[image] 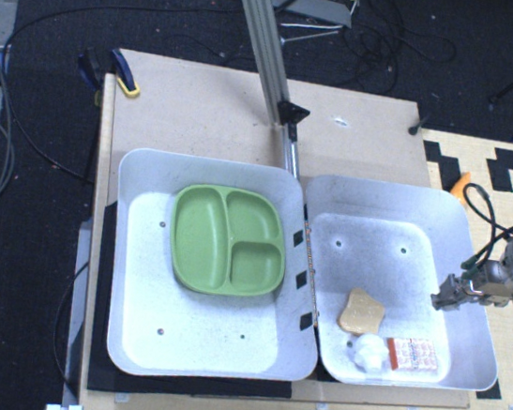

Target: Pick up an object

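Note:
The right bin [383,212] holds a tan bread-like slice [362,312], a white crumpled lump [368,352] and a small red and white packet [414,354], all near its front edge. My gripper [446,296] hangs over the bin's right wall, to the right of and slightly above these objects, apart from all of them. Nothing shows between its fingers. A green divided plate [229,241] lies in the left bin [135,258].
A metal pole [269,45] slants from the top down to the joint between the bins. Black clips [304,258] line the shared wall. A blue and yellow tool [124,72] lies at the bench's back left corner. Cables run over the dark floor.

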`<act>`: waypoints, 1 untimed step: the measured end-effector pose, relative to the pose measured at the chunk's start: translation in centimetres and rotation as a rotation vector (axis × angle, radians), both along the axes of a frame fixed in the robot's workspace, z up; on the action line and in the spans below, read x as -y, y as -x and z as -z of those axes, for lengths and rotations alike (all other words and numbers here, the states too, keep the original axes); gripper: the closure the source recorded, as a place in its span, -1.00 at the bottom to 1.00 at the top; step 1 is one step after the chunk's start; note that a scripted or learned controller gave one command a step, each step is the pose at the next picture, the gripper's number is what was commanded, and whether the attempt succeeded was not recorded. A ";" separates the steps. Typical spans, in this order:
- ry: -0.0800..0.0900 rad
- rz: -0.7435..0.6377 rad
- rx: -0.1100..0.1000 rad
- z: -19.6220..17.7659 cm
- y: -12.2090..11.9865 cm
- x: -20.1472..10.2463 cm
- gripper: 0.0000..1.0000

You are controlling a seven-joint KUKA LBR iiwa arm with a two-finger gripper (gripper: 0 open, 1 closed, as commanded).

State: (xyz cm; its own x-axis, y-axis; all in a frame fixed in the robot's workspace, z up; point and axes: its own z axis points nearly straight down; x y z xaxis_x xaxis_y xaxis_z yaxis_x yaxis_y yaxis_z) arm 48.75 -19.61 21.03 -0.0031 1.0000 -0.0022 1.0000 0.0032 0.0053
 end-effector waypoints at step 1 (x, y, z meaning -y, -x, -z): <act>0.000 0.000 -0.001 -2.5 -0.1 0.0 1.00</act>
